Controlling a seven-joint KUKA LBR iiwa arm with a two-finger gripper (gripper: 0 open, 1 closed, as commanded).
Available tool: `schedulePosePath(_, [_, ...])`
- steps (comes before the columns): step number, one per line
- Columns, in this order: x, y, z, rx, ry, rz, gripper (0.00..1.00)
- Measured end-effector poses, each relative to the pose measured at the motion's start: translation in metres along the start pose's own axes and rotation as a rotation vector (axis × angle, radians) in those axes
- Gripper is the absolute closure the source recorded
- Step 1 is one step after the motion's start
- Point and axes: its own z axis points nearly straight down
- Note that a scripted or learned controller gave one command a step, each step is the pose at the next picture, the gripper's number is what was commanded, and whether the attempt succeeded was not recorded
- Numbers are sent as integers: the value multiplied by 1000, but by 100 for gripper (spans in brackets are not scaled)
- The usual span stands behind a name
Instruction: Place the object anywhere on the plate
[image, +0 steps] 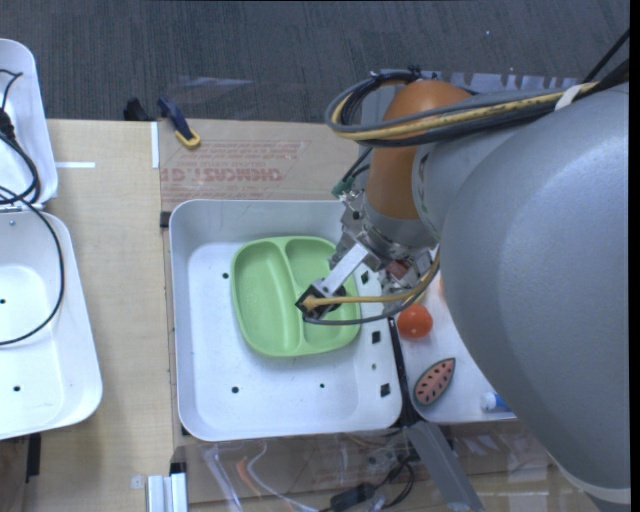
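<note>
Camera view: jaws, grip unclear, over green plate (265, 300); orange ball (415, 322) near, rightward.

You've got a green plate (270, 300) that looks like moulded plastic, smooth with a soft satin sheen. The white bin (200, 330) under it reads as smooth plastic too, slightly glossy along the rim. Bench top (120, 250) looks like pale wood, matt, with grain showing. The brown sheet (240, 165) behind the bin looks like cardboard, matt, with printed lettering. Arm shell (540, 270) is smooth grey, semi-gloss; the orange band (410, 150) is glossier and catches light. Cable sheaths (440, 110) look like rubbery plastic. The orange ball (414, 322) is smooth and shiny.
</note>
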Motion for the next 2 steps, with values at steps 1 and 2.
schedulePosePath(1, [-1,1,-8,1,-5,-3,100])
schedulePosePath(2, [-2,1,-15,3,-11,-6,100])
